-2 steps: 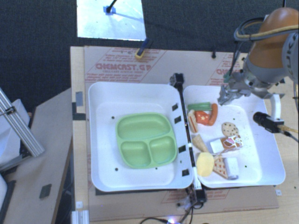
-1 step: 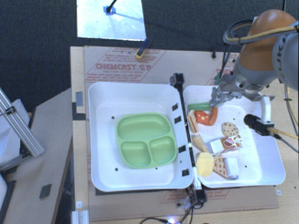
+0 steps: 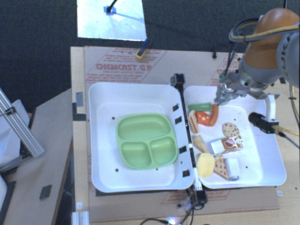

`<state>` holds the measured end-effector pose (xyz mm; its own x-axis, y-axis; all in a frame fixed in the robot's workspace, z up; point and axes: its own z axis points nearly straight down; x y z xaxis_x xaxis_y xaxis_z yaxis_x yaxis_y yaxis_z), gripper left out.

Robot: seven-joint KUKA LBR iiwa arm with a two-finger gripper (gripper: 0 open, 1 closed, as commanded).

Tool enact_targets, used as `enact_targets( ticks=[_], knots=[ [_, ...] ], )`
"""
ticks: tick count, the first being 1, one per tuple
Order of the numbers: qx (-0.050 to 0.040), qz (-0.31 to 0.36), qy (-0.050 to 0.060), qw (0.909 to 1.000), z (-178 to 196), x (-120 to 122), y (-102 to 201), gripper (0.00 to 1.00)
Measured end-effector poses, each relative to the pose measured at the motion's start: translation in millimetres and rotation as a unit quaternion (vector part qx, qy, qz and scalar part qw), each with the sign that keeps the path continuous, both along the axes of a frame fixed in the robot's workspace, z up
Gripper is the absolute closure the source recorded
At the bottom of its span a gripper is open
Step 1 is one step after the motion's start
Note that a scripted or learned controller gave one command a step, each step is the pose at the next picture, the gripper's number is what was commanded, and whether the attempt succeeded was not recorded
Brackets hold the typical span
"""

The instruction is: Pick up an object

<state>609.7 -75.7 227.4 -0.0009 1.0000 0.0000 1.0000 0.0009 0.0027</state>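
- Up at 12 o'clock of the right bin [image 3: 276, 170], the claw [image 3: 225, 95] hangs low; can't tell whether it's apart or together, nothing visibly in it.
- Just at its 7 o'clock sits the red pepper toy [image 3: 207, 117], touching a green piece [image 3: 200, 106].
- Probably light, hard, slick plastic; I'd pinch across its narrow middle.

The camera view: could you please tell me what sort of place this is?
Most likely a robot lab's grasping test bench. Two white bins sit on a board, one holding a green tray, the other toy food, with a grey and orange arm reaching over them.
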Motion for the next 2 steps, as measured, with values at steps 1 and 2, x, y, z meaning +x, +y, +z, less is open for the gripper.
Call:
enact_targets(
  ticks=[1,2],
  knots=[
    [0.0005,0.002,0.001,1.0000,7.2,-6.8,5.7,1.00],
    [0.0001,0.000,0.001,1.0000,6.0,-9.6,1.0,1.00]
  ],
)
